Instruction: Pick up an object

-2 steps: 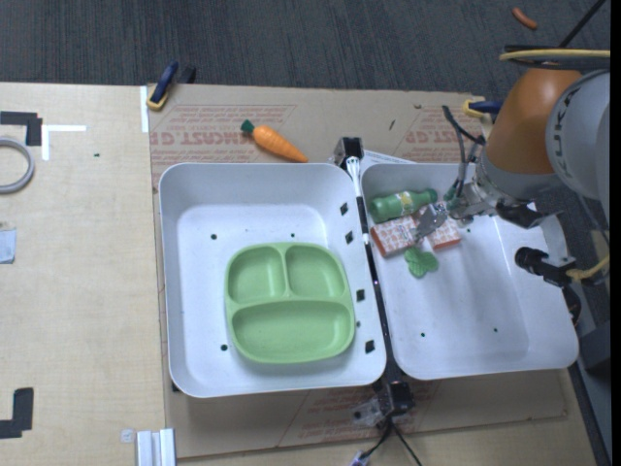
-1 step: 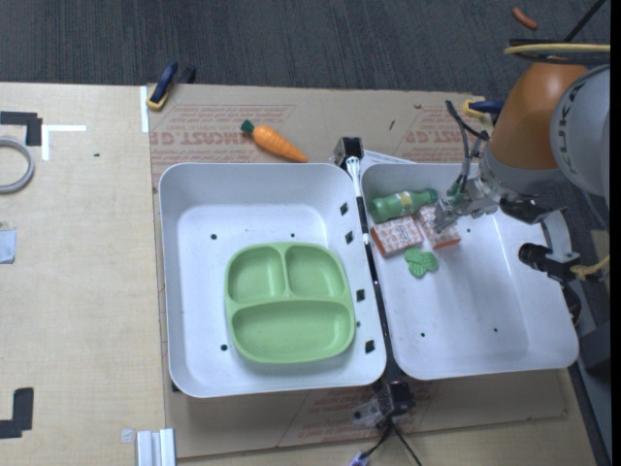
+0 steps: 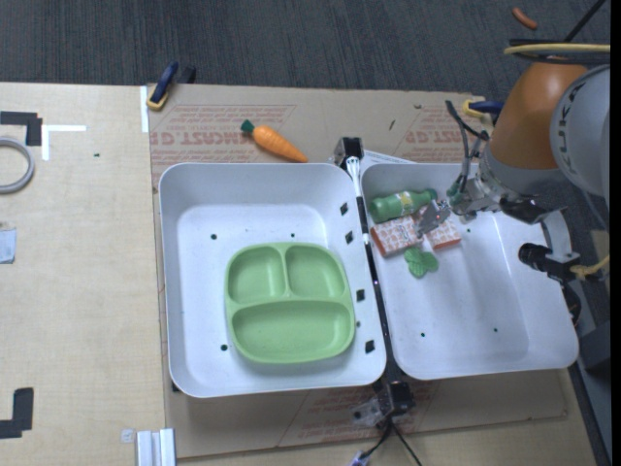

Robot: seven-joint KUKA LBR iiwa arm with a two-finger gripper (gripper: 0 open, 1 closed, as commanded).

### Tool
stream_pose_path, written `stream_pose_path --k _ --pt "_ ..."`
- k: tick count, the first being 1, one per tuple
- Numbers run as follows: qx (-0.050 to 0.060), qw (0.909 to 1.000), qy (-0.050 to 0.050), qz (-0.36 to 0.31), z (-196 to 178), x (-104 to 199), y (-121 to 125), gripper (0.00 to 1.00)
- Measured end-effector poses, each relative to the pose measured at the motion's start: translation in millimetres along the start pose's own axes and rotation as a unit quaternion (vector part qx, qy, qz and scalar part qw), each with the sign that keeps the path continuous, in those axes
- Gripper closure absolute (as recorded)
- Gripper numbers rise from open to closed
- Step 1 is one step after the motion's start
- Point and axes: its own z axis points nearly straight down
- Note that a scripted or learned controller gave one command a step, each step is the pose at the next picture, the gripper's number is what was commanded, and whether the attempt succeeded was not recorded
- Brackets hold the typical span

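In the right bin (image 3: 505, 338), near its far left corner, lie a green bottle (image 3: 400, 203), a red and white box (image 3: 408, 235) and a small green piece (image 3: 421, 263). My gripper (image 3: 434, 218) hangs low over the red and white box, just right of the bottle. Its metal fingers point down and to the left at the box. Nothing shows between them. The grey arm with its orange band (image 3: 529, 115) reaches in from the right.
The left bin (image 3: 194, 260) holds a green divided plate (image 3: 288, 302). A toy carrot (image 3: 275, 141) lies on the cardboard behind the bins. A blue clip (image 3: 163, 83) sits at the cardboard's far left corner. Cables run along the right bin's right side.
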Motion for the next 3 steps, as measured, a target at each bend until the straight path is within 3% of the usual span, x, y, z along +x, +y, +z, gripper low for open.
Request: stream_pose_path --k 1,2,3 --pt "0.004 0.9817 0.003 -0.190 22 3 8 0.00" --pt "0.000 0.9820 -0.002 -0.189 10 1 10 1.00" --pt "0.000 0.9819 -0.002 -0.189 10 1 10 0.00"
